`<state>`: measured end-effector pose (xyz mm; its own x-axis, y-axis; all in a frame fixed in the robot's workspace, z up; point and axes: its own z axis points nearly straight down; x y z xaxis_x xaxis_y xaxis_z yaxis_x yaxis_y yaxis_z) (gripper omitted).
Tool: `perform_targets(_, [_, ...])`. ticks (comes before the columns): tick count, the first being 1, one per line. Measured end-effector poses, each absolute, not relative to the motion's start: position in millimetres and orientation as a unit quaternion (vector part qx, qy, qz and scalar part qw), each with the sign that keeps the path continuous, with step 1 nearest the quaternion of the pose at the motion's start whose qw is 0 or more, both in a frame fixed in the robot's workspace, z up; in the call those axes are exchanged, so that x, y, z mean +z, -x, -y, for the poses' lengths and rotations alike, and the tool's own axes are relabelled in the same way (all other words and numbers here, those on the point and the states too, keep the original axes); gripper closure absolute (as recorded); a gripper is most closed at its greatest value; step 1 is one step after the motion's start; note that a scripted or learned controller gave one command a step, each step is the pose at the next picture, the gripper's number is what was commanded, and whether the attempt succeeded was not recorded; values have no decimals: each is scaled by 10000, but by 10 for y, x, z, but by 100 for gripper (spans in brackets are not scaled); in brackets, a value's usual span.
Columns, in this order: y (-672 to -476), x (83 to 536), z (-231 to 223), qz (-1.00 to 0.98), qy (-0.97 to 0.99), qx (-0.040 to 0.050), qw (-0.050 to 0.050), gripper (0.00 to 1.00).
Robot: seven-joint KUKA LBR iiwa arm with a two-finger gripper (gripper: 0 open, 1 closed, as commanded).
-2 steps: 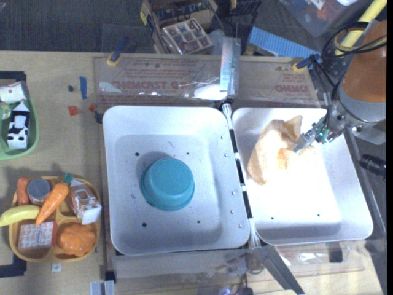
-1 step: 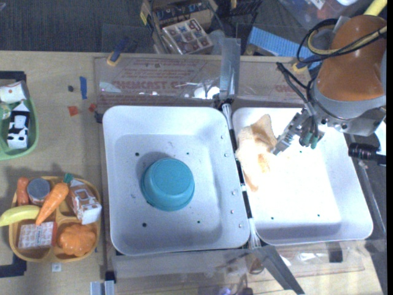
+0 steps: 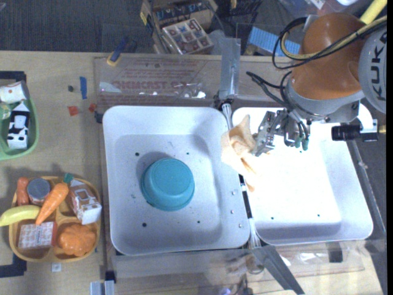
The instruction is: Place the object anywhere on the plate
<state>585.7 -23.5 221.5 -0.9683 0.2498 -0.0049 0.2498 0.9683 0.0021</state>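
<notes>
Nearest you, along the bottom of the view: the front rims of the two white bins, side by side. At lower left on the bench, a yellow tray (image 3: 54, 251) of toy food: banana (image 3: 18, 214), carrot (image 3: 52, 202), a small carton (image 3: 84, 203), an orange lump (image 3: 77, 238), a brown block (image 3: 35, 236).

Middle ground, left bin (image 3: 123, 128): a blue plate (image 3: 168, 184), round, sits a little left of the bin's centre, on the floor of the bin. Nothing rests on it.

Right bin (image 3: 319, 214): floor washed out by glare.

At the divide between the bins, upper part: a pale yellow object (image 3: 238, 147), soft-looking and crumpled, lies over the shared rims, with an orange bit trailing down at its lower right edge. It is well apart from the plate.

The gripper (image 3: 268, 139) hangs just right of the object, over the right bin's upper left corner. You'll see its tip right at the object's edge; whether the fingers are spread or closed on it, cannot tell, too blurred.

Farther back: the orange band of the arm (image 3: 328, 54), cables looping around it. At far left, a green bowl (image 3: 18, 131). Beyond the bench, floor clutter, boxes.
</notes>
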Motion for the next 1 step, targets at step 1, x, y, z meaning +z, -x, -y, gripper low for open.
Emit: perform_targets(1, [-6054, 2183, -327, -10000, 8, 10, 44, 100])
